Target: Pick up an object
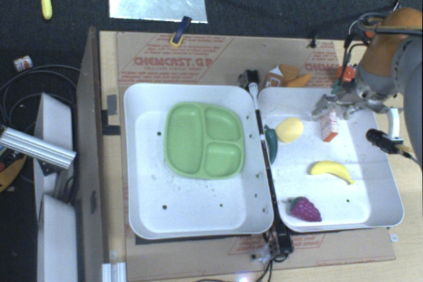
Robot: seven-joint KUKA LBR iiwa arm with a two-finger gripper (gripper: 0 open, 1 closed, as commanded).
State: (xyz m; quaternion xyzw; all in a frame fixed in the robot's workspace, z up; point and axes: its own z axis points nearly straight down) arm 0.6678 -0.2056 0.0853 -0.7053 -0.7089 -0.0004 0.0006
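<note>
Two shallow white bins side by side on the bench, on top of a printed cardboard sheet (198,56). In the bin at the bench's left side (142,208), a green divided plate (203,141), flat, about in the middle, with three compartments. In the bin at the bench's right side (386,198), several small things, well apart from one another: a yellow lemon-like fruit (289,129) near the wall shared with the other bin; a banana (332,172) more to the middle, curved, lying flat; a bunch of purple grapes (305,209) near the front wall; a small red and white object (329,127) in the far part, upright or a little tilted, hard to say which. Just beside the lemon-like fruit, against the shared wall, a dark green item (270,142), too small to name. Beyond the far wall of the right bin, on the cardboard, something orange (294,78). Grey arm (390,56) with orange band reaching in over the far right corner of the right bin, wrist low, jaws directly above the red and white object and very near it, maybe touching. Not possible to tell whether the jaws are wide or narrow, and nothing seen clearly held between them. At the far edge of the cardboard, a yellow and blue clip (178,33).
</note>
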